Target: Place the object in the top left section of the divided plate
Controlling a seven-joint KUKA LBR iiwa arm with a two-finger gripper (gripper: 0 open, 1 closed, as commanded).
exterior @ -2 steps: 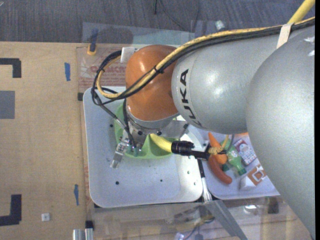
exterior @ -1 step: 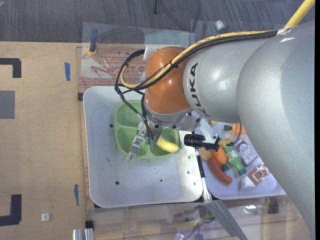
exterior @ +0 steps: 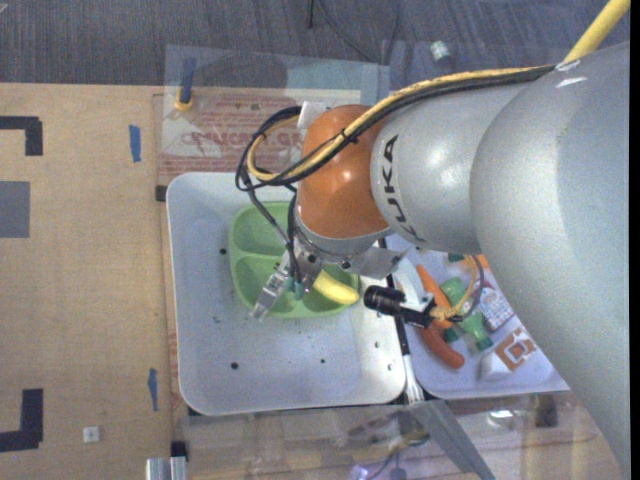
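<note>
Two bins side by side on bench (exterior: 80,268): left bin (exterior: 200,368), right bin (exterior: 530,373), rims touching along the middle. Divided plate (exterior: 255,258) in left bin, in its far-right part, partly under the arm (exterior: 480,158). Banana (exterior: 335,289) in the plate's near-right section. Gripper (exterior: 272,296) over the plate's near edge, just left of the banana. Near half of left bin bare. In right bin: carrot (exterior: 432,286) at its left side, second carrot (exterior: 447,353) nearer, small clutter between and right of them, kinds unclear. Arm overhanging the far part of both bins from the right.
</note>
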